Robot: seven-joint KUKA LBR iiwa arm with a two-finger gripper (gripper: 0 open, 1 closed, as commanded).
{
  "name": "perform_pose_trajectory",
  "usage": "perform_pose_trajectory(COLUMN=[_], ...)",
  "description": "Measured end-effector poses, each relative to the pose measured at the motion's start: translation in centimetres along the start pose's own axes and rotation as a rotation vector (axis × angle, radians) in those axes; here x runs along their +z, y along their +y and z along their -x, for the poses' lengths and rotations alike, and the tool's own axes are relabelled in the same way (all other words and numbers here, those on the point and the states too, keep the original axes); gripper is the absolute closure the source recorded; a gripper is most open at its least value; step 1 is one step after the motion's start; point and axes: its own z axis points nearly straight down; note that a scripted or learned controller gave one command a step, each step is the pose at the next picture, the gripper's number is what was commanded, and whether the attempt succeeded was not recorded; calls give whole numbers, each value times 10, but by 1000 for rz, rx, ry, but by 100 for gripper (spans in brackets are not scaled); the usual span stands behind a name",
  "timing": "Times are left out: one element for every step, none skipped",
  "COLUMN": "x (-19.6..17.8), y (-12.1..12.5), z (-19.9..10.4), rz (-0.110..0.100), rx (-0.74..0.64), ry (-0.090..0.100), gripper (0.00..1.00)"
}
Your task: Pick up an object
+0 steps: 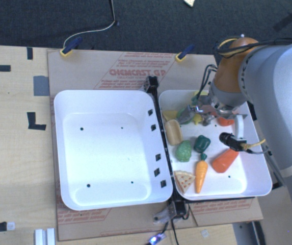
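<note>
A: Camera view first. Where is the arm (268,86)?

B: It reaches in from the right and is low over the back of the right bin (255,188). The gripper (203,111) sits down among the toys at that bin's far edge, near something yellow (169,115) and something red-orange (226,121).

A: Is it holding anything?

B: I cannot tell. The wrist and cables cover the tip, so nothing shows as gripped.

A: So how far along is the pick?

B: By my reading, at the reach or the grasp itself. Nothing is lifted clear. All the toys lie in the right bin: a bun (174,131), a green lump (183,150), a dark green pepper (202,143), a carrot (201,175), a red-orange piece (224,160) and a sandwich wedge (184,180) at the front. The lift is yet to come.

A: And the left bin (64,106)?

B: Just its white floor with a few dark dots.

A: Any writing?

B: The cardboard (130,73) under the bins has red print that looks like "CHEMCAST GP", seen upside down. The smaller red lines beside it are too fine to read.
</note>
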Motion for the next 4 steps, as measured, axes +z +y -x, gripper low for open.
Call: perform_pose_trajectory(x=[1,-9,-106,-109], y=[26,23,8,7], z=[0,-1,-63,-60], rz=[-10,-23,6,-3], rx=[4,4,-2,1], ry=[-1,4,2,1], gripper=[0,100,100,100])
